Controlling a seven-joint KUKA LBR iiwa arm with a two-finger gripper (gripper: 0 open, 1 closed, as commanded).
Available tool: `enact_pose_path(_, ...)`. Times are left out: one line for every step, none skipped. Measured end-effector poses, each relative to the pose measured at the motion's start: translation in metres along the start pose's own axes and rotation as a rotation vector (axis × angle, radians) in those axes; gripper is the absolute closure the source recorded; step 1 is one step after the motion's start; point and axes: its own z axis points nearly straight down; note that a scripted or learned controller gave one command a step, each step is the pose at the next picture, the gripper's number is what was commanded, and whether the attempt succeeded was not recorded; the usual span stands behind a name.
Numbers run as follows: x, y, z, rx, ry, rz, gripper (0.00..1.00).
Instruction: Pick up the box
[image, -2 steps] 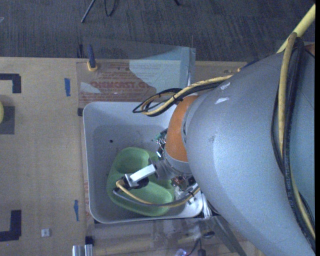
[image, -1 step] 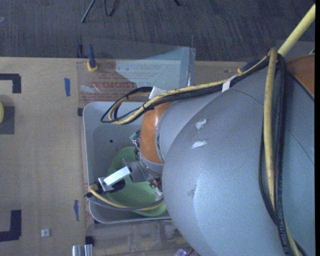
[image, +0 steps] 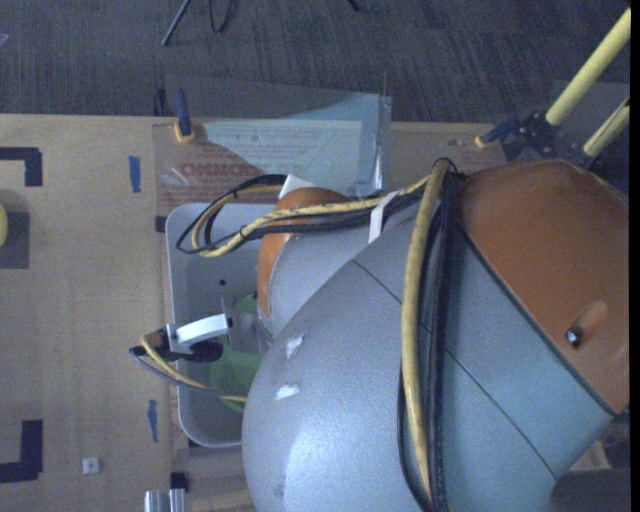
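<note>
My grey arm (image: 400, 380) reaches in from the right and covers most of the white bin (image: 185, 270). Its orange band (image: 290, 215) sits over the bin's middle, and the wrist drops into the bin below it, hidden by the arm's body. A green object (image: 232, 368) lies on the bin floor at the arm's left edge. I cannot tell whether it is the box. A black fitting with a white tag (image: 200, 330) sticks out from the wrist just above it.
Yellow and black cables (image: 215, 235) loop from the arm out over the bin's left side. A cardboard panel under a clear sheet (image: 270, 150) stands behind the bin. The wooden bench (image: 80, 300) runs to the left.
</note>
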Motion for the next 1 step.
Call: enact_pose_path(0.0002, 0.0005, -0.0092, 0.0, -0.001, 0.002, 1.0)
